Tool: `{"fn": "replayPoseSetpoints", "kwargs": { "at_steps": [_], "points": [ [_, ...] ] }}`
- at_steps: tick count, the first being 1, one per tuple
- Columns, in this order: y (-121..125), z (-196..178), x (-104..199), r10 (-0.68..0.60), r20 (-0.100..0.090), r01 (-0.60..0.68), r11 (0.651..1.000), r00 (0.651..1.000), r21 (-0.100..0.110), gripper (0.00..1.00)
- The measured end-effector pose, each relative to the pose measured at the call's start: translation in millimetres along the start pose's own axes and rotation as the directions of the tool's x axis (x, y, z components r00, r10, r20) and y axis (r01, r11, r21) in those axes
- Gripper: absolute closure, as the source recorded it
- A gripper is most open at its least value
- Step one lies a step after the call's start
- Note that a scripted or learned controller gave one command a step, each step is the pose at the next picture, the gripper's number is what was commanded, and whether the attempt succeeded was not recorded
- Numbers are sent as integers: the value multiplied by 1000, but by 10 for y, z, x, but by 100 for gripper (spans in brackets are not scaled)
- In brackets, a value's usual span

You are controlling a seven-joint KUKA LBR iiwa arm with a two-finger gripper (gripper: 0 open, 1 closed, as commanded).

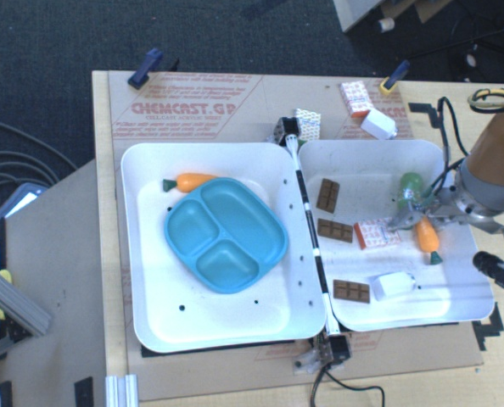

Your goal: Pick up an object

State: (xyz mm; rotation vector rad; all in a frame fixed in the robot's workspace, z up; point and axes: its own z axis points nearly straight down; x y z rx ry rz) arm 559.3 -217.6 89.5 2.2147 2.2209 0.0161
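Observation:
My gripper (415,211) reaches into the right bin (379,155) from the right edge, low over the bin floor. An orange toy carrot (428,236) lies just below and to the right of it, touching or nearly touching. A green round object (411,182) sits just above it. A red-and-white packet (376,233) lies just left of the fingertips. Three brown chocolate bars (327,195) (335,231) (351,291) lie in the bin's left half. Near the front wall rests a white block (394,284).
The left bin (142,227) holds a blue divided plate (225,234) and a second orange carrot (190,181). Behind the bins, small boxes (355,97) and a white piece (378,125) lie on the bench. The arm's orange-banded wrist (496,155) overhangs the right bin's right wall.

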Motion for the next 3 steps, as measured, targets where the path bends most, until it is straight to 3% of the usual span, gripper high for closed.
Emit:
{"fn": "replayPoseSetpoints", "kwargs": {
  "at_steps": [1, 2, 3],
  "points": [
    [-3, -92, -12, 1, 3, -1, 1000, 1000, 1, 100],
    [450, 45, 546, 2, 4, -2, 1000, 1000, 7, 100],
    [1040, -356, 1150, 3, 2, -3, 999, 1000, 32, 100]
  ]
}}
